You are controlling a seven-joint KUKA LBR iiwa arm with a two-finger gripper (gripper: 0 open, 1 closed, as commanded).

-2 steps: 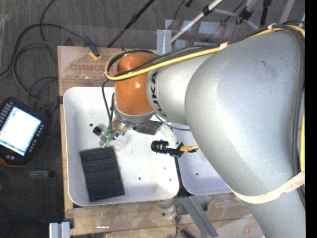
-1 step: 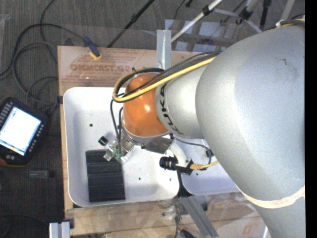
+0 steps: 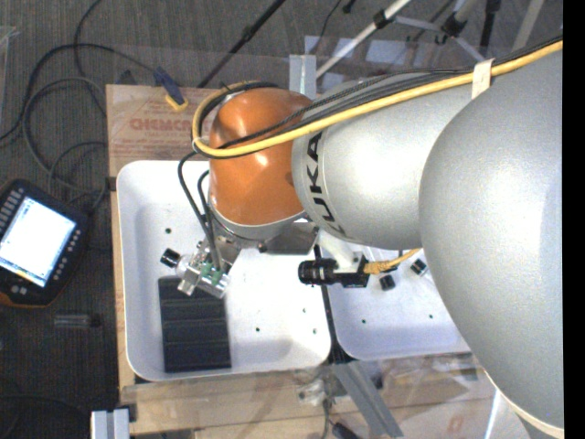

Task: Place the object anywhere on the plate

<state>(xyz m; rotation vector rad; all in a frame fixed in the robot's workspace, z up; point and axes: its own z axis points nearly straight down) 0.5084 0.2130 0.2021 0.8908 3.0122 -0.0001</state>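
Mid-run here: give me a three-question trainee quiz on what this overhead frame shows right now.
1. True or false: the dark ribbed plate lies in the left bin.
2. Which bin is the hand over? A) left B) right
3. Fill in: the glowing tablet lies ___ the bins, on the floor at the view's left.

Key: 1 true; 2 A; 3 outside. Whether the hand holds anything cannot be judged.

bench surroundings
tablet [image 3: 37,242] on carpet left of bench, screen lit; cables [image 3: 69,108] looped behind it
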